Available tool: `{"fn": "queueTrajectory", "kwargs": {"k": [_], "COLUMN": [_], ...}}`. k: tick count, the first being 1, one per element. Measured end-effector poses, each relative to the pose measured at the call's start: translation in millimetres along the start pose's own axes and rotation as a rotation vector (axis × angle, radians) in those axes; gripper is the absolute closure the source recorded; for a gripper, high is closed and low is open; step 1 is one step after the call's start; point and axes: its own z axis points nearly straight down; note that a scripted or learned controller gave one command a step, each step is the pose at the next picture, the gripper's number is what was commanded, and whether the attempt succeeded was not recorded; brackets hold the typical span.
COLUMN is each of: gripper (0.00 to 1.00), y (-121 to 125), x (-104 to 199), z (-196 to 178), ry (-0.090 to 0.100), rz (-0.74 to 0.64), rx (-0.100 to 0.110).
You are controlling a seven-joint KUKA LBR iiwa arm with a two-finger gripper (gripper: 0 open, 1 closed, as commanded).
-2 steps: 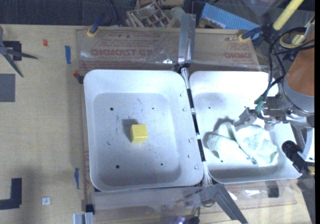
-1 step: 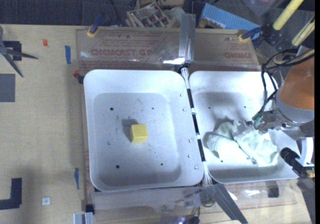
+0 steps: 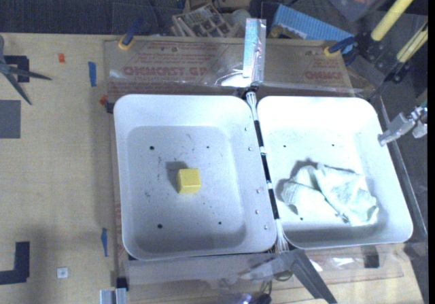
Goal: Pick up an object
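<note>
Left bin (image 3: pixel 129 132) has a yellow block (image 3: pixel 189 180) sitting alone mid-floor, easy target; I'd drop straight over it. Right bin (image 3: pixel 380 160) holds a crumpled white cloth (image 3: pixel 333 190). My pincer (image 3: pixel 408 122) is at the right edge, can't tell if it's spread.

Wood bench (image 3: pixel 54 180), 2 white bins: L (image 3: pixel 129 119), R (image 3: pixel 387 221), side by side
</note>
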Motion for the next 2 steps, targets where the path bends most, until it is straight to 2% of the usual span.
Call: {"fn": "queueTrajectory", "kwargs": {"k": [1,2], "gripper": [0.00,0.00], "y": [10,-33], "x": [-19,7], "z": [30,166], "ry": [0.002,0.002], "rz": [0.040,-0.243], "rx": [0.002,0.002]}}
